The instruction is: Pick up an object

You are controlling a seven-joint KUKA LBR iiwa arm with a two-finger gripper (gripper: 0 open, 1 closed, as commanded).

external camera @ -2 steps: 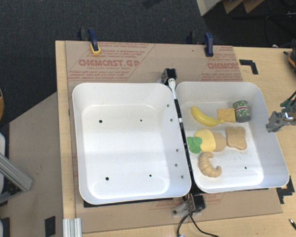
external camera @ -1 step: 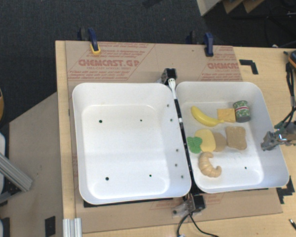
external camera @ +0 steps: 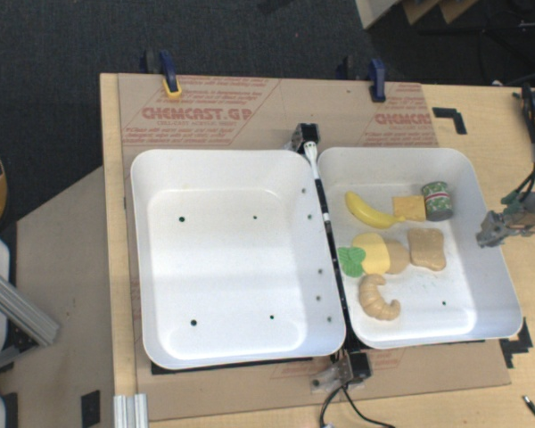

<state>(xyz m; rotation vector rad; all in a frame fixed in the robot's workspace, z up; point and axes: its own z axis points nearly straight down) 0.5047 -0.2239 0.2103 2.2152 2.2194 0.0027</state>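
Looking down on the bench, the camera view showed two shallow white bins side by side. The left bin (external camera: 223, 266) had nothing resting on its floor. The right bin (external camera: 464, 172) held a tight cluster of toy foods: a yellow banana (external camera: 368, 210), a yellow block (external camera: 409, 208), a small green can (external camera: 437, 200), a tan bread slice (external camera: 427, 249), a pale yellow round piece (external camera: 378, 252) touching a green leafy piece (external camera: 351, 259), and a croissant (external camera: 378, 297) nearest the front.

The gripper (external camera: 497, 228) hung just beside the right bin's outer rim, apart from every item and holding nothing (whether it was released or clenched could not be told at that size).

Judged from the crowding, a descent into the cluster risked pinching two pieces together or nudging neighbours aside. The can could roll away, and the flat bread offered little to grasp.
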